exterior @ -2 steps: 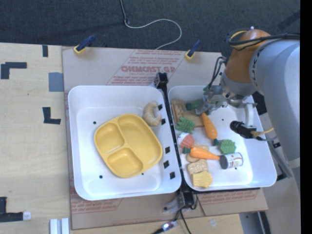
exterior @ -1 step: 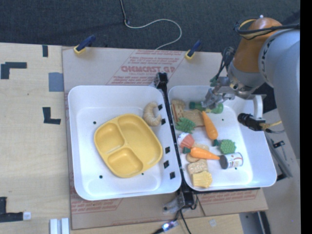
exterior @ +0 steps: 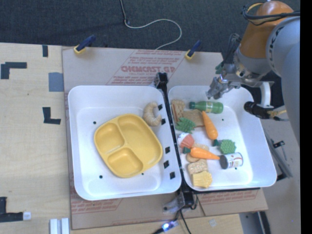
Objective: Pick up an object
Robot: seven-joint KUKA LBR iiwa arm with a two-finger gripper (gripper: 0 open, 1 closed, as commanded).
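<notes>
The right bin (exterior: 253, 155) holds a heap of toy food: a green bottle (exterior: 206, 107), two orange carrots (exterior: 209, 125) (exterior: 204, 154), green leafy pieces (exterior: 185, 126) (exterior: 227, 146), crackers (exterior: 197, 167), a yellow corn piece (exterior: 202, 180) and a small white can (exterior: 232, 160). My gripper (exterior: 215, 90) hangs over the far side of that bin, just above the bottle's cap end. Nothing shows between its fingers.
The left bin (exterior: 83, 130) holds a yellow divided plate (exterior: 127, 145) and a tan croissant-like piece (exterior: 152, 114) by its right wall. Black clips sit along the divider between the bins. A white cable (exterior: 156, 23) loops behind the cardboard base.
</notes>
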